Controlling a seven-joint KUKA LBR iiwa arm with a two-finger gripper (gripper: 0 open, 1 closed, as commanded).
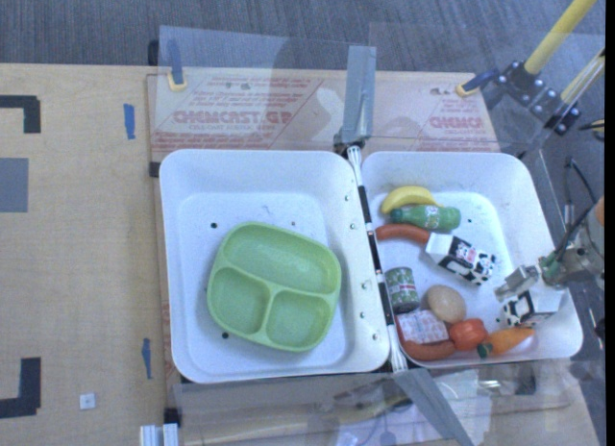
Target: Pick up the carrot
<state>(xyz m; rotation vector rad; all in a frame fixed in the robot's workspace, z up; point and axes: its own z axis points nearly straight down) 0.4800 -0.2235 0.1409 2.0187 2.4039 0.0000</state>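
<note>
The carrot (510,340), orange with a green stub at its left end, lies along the front wall of the right bin (538,185), near its front right corner. My gripper (520,298) hangs just above and behind it, reaching in from the right. Its two fingers stand apart with bare bin floor between them, so it is open and holds nothing. The nearer finger (525,314) sits very close to the carrot's upper side.
A red tomato (468,333) touches the carrot's left end, with a sausage (428,349), a wrapped packet (420,325), a potato (445,303) and a can (401,289) beside it. A milk carton (462,258), green bottle (427,216) and banana (407,197) lie behind. The left bin (192,180) holds a green divided plate (274,286).
</note>
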